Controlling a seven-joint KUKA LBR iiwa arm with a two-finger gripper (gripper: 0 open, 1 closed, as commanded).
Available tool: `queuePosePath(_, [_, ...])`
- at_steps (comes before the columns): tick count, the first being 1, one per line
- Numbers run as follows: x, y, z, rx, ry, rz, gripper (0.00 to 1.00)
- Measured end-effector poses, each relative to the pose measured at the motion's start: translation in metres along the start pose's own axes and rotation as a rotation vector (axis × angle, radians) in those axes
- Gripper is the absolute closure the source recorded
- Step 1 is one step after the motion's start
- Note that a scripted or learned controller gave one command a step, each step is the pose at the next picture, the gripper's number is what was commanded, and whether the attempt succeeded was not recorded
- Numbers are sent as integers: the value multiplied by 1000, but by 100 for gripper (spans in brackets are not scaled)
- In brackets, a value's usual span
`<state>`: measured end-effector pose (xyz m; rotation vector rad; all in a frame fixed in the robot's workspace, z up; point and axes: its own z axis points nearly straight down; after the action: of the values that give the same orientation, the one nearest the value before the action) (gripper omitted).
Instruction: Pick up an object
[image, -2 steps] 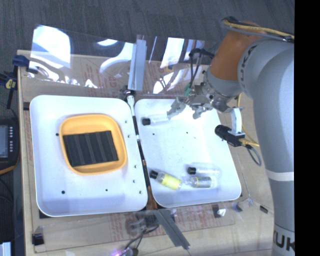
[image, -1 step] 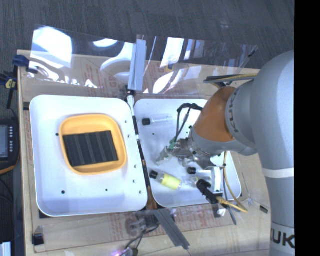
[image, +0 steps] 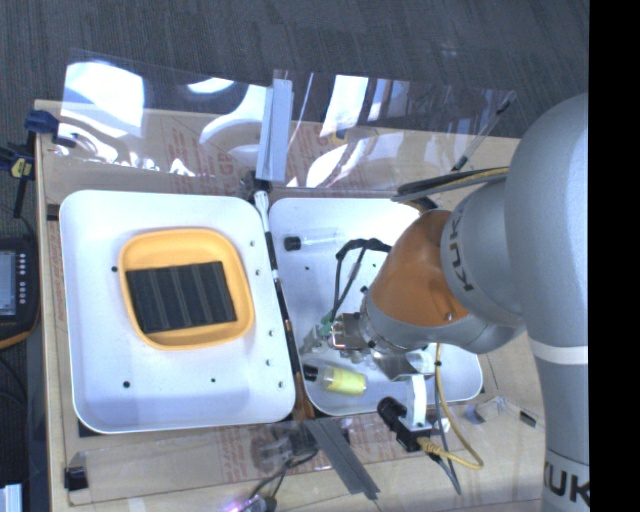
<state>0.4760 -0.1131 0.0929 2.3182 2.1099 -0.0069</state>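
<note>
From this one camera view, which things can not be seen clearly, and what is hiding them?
- Pincer, camera view: the orange band and wrist cover it, so open or shut is unclear.
- Right bin: the arm hides much of its floor.
- Yellow object: too small and blurred to identify; whether the pincer touches it is unclear.
- Small dark item: too small to identify.
- Arm: cut off by the lower edge.

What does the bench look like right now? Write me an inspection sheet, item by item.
Surface: two white bins, left bin and right bin, side by side.
Job's things: yellow object in the right bin, near its front edge.
Clutter: yellow-rimmed tray with dark ribbed insert in the left bin.
Grippers: gripper low over the right bin, above the yellow object; grasp cannot be judged.
Cables: black cable looping at the wrist.
Surroundings: clear screen behind the bins.
</note>
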Motion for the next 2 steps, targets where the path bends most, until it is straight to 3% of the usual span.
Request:
queuePosePath(1, [-88, 9, 2, 4, 9, -67, 0])
queuePosePath(2, [-2, 0, 0, 1, -3, -165, 0])
